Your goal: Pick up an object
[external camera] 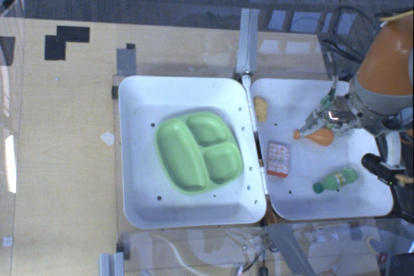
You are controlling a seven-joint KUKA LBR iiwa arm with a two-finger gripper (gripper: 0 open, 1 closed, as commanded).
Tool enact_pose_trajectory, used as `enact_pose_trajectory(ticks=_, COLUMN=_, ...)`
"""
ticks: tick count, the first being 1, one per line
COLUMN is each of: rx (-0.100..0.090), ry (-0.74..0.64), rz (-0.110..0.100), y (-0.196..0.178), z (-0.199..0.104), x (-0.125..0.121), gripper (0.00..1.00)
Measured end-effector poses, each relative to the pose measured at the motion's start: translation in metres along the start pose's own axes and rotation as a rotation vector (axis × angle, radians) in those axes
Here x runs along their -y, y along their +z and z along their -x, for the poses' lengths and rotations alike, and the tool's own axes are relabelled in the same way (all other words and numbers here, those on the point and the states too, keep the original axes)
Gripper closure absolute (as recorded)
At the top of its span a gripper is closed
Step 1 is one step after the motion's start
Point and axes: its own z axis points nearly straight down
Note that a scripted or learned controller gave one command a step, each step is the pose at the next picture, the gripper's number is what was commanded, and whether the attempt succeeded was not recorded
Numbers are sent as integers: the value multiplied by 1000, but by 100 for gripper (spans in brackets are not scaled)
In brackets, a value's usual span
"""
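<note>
The 2 white bins (129,139) sit side by side, the green divided tray (197,152) lying in the left one, and in the right bin the gripper (325,118) hovers spread just above the orange drumstick-shaped toy (318,136), nothing lifted yet, the grasp apparently left to do

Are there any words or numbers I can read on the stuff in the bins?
None can be read.
Red and white packet: has a printed pattern, too small and blurred to read.
Green bottle: label too blurred to read.
Green tray: no writing on it.
</note>
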Motion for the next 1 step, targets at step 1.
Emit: enact_pose_trajectory(ticks=1, rx=1, ry=-117, rz=2, y=114, z=14, x=-36, gripper=0)
